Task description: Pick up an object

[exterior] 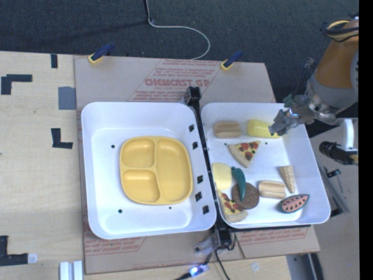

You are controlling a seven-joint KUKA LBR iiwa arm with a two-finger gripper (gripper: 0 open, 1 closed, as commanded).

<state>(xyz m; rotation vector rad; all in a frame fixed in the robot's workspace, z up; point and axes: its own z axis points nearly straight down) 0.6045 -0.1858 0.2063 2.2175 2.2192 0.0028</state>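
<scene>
Cardboard [175,80] underlies both white bins [99,156] on dark carpet [70,10]; gripper [280,124] state unclear.

The white bins [96,174] look like smooth, shiny plastic. The yellow tray [156,170] inside the left bin looks smooth too. Under the bins lies flat brown cardboard [169,80], dull and papery.

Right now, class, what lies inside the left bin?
The left bin holds one yellow divided plate, lying flat with three sections showing bare. Whatever part of the bin floor sits beneath the plate is covered and cannot be seen.
</scene>
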